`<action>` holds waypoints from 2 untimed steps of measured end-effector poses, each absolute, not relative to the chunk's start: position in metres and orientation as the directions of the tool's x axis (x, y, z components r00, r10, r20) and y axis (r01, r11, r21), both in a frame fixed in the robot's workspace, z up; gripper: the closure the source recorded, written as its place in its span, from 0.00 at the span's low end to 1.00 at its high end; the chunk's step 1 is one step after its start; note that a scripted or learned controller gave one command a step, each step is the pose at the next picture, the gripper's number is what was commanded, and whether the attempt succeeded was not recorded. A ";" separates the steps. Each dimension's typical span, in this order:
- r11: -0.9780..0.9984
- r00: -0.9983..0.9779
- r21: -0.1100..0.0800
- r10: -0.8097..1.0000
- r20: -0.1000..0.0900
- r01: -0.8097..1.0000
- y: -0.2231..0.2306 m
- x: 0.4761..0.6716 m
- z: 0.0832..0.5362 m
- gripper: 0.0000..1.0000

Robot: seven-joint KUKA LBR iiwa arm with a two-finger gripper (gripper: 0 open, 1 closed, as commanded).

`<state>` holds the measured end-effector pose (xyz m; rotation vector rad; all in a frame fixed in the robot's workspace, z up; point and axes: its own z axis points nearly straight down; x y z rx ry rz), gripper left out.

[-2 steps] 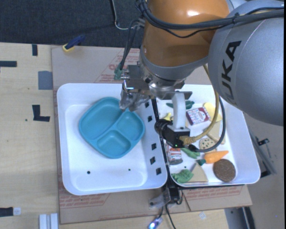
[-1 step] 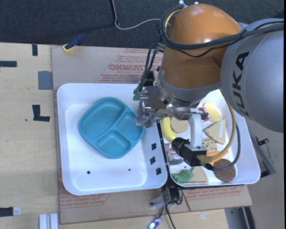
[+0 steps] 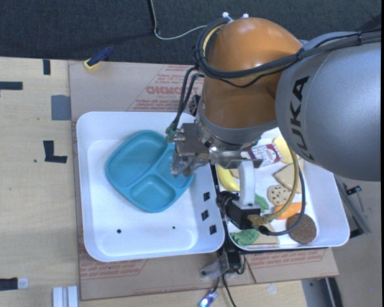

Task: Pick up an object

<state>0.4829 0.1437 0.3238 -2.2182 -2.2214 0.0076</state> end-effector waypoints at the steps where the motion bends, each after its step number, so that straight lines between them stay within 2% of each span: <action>1: 0.004 -0.004 -0.009 1.000 -0.002 1.000 0.185 0.491 0.223 1.00; 2: 0.004 -0.004 0.018 1.000 0.007 1.000 0.208 0.525 0.414 1.00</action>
